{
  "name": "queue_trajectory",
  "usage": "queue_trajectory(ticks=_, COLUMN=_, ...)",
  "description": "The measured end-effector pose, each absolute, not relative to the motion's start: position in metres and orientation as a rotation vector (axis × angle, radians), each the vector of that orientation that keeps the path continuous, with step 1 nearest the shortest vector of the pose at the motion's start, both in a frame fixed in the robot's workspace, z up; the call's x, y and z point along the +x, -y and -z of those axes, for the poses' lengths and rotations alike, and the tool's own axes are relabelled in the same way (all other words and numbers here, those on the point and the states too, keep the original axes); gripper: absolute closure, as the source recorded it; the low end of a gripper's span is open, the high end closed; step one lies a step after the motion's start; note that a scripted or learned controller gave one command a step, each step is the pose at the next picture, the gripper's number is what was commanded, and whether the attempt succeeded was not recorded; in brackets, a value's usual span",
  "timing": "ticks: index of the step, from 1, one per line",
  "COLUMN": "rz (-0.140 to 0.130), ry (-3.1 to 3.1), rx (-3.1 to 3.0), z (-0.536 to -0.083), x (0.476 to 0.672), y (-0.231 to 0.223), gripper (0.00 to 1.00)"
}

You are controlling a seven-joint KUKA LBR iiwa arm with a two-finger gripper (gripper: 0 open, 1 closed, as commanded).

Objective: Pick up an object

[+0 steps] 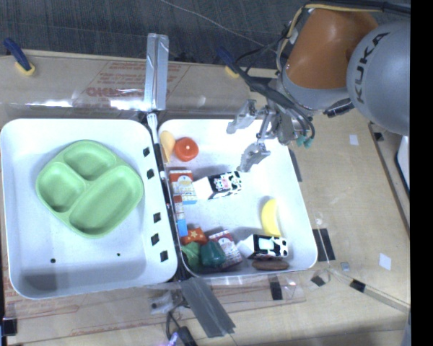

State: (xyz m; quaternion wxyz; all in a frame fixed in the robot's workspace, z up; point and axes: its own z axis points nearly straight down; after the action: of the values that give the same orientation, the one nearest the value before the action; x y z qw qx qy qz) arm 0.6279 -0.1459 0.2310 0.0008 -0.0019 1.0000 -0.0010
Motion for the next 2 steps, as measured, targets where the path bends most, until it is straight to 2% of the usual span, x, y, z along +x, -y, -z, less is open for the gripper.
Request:
queue_trajectory(ticks=1, rz=0.0, ry=-3.112, rx=0.4, z=-0.093, x=0.591, y=0.145, gripper=0.0)
queue_trajectory(ticks=2, rz=0.006, ry=-3.097, rx=0.458, z=-0.168, x=0.621, y=0.213, gripper=0.0)
